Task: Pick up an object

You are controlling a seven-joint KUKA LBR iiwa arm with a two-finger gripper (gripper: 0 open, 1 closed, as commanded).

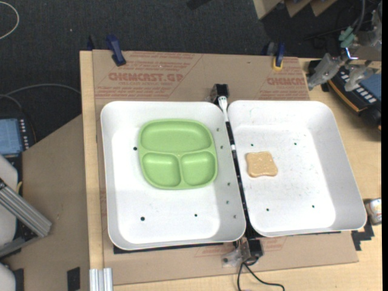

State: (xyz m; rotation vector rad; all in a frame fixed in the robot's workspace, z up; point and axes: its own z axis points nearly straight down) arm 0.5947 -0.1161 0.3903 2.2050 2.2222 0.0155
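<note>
Camera view puts the toast slice (261,164) flat on the floor of the right bin (315,126), close to that bin's left wall and just beside the seam with the left bin (121,211), where a green divided plate (178,153) lies. From my side, the right, the toast sits across the bin, so I judge a long reach leftward. Of my gripper's state I cannot tell anything here. The slice is roughly square, with no clear long axis.

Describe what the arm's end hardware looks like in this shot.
The pale grey metal gripper looks blocky and angular, with a small teal part above it and a dark housing with blue markings behind. Finer detail is too small to tell.
</note>
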